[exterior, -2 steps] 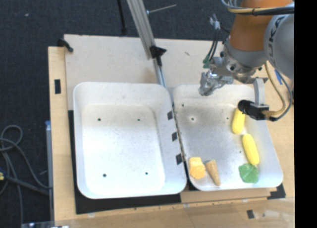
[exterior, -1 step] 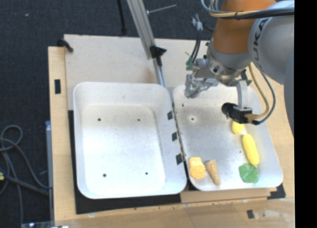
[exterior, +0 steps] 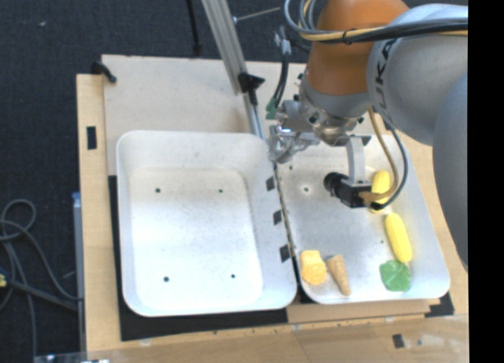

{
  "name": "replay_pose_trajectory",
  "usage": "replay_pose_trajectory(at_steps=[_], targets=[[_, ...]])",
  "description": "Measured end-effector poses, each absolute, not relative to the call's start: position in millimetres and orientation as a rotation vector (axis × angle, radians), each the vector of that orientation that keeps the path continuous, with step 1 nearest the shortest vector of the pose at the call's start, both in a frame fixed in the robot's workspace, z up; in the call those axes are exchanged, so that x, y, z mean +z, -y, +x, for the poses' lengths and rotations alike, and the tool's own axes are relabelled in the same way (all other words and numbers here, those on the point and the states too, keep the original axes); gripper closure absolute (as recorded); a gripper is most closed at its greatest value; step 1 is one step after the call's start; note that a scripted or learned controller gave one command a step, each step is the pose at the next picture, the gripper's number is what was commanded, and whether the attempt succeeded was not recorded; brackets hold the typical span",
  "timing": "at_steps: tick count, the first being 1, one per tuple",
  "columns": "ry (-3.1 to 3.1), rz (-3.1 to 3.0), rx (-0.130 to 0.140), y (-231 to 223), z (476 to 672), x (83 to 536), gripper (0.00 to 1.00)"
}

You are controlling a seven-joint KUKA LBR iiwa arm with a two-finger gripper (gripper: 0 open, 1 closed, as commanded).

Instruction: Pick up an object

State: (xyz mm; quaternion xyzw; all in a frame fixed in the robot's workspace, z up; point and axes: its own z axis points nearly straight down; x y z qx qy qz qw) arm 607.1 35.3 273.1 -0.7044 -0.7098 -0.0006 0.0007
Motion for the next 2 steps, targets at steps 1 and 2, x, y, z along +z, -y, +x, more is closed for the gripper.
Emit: replay_pose_trajectory(at_steps=[1, 2], targets=[[2.227, -2.212, 0.001, -85.4, 596.0, 270.8, 1.0], [2.222, -2.218, 0.0, -82.7, 596.4, 270.9, 0.0]])
